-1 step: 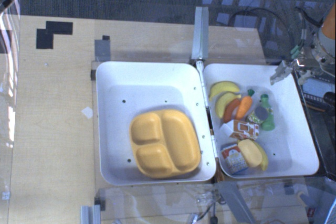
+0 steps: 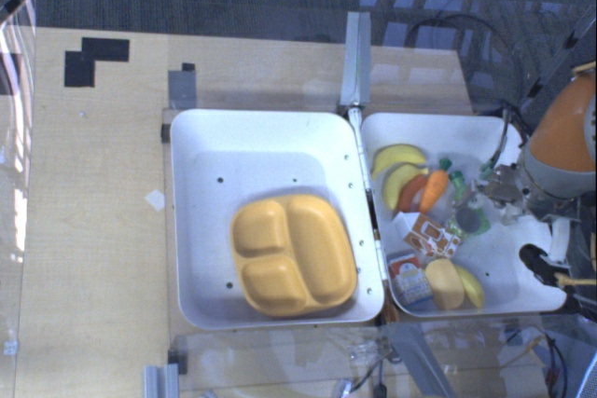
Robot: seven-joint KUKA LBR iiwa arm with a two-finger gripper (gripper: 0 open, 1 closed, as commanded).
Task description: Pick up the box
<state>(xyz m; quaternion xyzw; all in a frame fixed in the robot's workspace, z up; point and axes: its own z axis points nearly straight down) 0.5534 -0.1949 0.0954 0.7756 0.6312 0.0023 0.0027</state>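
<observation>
The box (image 2: 434,239) is a small orange and white carton lying flat near the middle of the right bin (image 2: 522,289). The arm (image 2: 567,140) reaches in from the right, its orange band above the bin's right rim. My gripper (image 2: 481,198) hangs low over the bin, just to the right of and slightly behind the box, among a green object (image 2: 469,221) and other small items. Nothing can be seen held in it.
In the right bin, two bananas (image 2: 399,165) and a carrot (image 2: 432,189) lie behind the box. A yellow fruit (image 2: 448,284) and a flat red and blue packet (image 2: 409,281) lie in front. The left bin (image 2: 201,163) holds a yellow compartment tray (image 2: 292,253).
</observation>
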